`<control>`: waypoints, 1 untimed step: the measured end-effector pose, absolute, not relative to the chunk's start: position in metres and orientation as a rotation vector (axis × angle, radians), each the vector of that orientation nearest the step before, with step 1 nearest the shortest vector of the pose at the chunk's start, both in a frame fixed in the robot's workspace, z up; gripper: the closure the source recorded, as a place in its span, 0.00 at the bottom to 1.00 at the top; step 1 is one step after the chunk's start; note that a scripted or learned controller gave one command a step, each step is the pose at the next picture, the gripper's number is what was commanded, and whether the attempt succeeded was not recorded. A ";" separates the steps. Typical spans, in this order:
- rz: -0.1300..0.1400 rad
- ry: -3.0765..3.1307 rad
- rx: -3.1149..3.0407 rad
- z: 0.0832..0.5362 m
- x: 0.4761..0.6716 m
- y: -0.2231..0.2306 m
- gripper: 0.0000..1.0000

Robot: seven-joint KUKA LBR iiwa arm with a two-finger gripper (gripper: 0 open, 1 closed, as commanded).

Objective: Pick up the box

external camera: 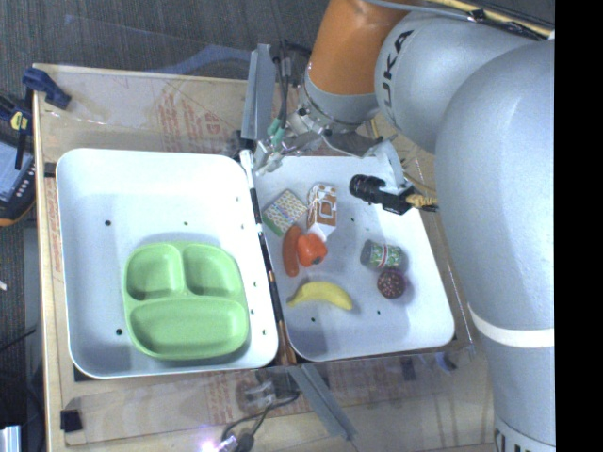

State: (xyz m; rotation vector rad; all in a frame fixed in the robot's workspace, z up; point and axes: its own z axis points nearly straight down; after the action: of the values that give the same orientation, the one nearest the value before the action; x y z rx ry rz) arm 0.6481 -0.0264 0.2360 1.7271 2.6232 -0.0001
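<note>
The box [323,205] is a small white and orange carton lying in the right bin [424,318], in its upper middle part. Its lower end touches a red item [310,248]. My gripper [280,147] hangs over the far left corner of the right bin, above the divider between the two bins. It is up and to the left of the box and apart from it. Nothing shows in its grasp.
Around the box lie a green checkered packet [283,212], a banana [321,296], a small can [382,254] and a dark round fruit [392,284]. A green divided plate [187,301] sits in the left bin [85,186]. The arm covers the right bin's far right side.
</note>
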 end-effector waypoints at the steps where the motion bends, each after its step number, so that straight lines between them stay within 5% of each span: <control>1: 0.000 2.623 1.727 0.236 0.648 -0.026 0.00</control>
State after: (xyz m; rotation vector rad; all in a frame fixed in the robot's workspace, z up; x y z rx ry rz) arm 0.6481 -0.0265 0.2360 1.7270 2.6233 -0.0002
